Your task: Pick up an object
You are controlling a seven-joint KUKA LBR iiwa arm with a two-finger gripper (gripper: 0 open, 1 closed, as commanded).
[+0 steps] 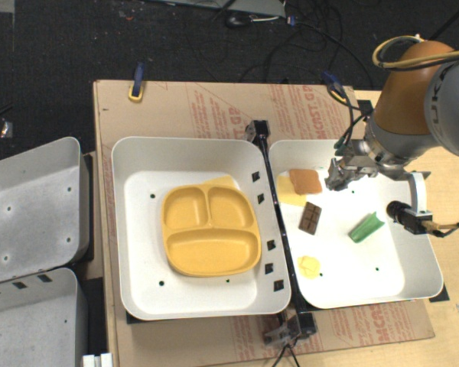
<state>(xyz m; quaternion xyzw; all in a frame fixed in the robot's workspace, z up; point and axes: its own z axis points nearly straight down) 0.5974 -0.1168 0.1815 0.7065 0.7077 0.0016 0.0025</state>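
The gripper (341, 176) hangs low in the right bin (421, 281) near its back wall, just right of the brown block (305, 180); its grip cannot be told. The chocolate bar (310, 219), green block (366, 227) and yellow piece (309, 267) lie apart on open floor.

Two shallow white bins side by side: left bin (130, 228), right bin (413, 270). Left bin: 1 yellow divided tray (211, 231) w/ 3 compartments. Right bin: 5 small objs, namely 1 orange-tan block (305, 180), 1 pale yellow flat piece (290, 198), 1 brown chocolate-bar-like piece (310, 219), 1 green block (366, 227), 1 small yellow item (309, 267). 1 robot arm (413, 105) w/ 1 gripper (338, 176). 2 blue clamps on the board's far edge: one (137, 82), another (333, 87).
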